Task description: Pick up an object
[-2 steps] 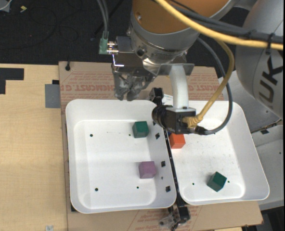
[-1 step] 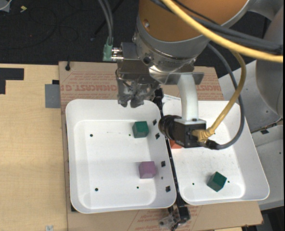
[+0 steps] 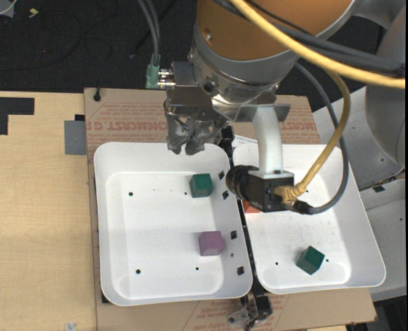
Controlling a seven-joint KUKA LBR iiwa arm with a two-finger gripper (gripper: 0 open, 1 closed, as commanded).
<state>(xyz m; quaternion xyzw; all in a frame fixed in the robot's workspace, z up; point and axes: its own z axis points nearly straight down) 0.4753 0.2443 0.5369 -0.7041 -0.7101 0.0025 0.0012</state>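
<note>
End effector (image 3: 190, 142), grip state unclear, hovers above green cube (image 3: 201, 185): light, rigid; pinch its flat opposite sides

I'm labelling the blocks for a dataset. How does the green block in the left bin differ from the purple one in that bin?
The green block is dark green; the purple block is pale mauve. The green block lies toward the far side of the left bin, just below the gripper; the purple block lies nearer the camera, farther from the gripper. Both are small cubes of similar size, lying free on the bin floor.
</note>
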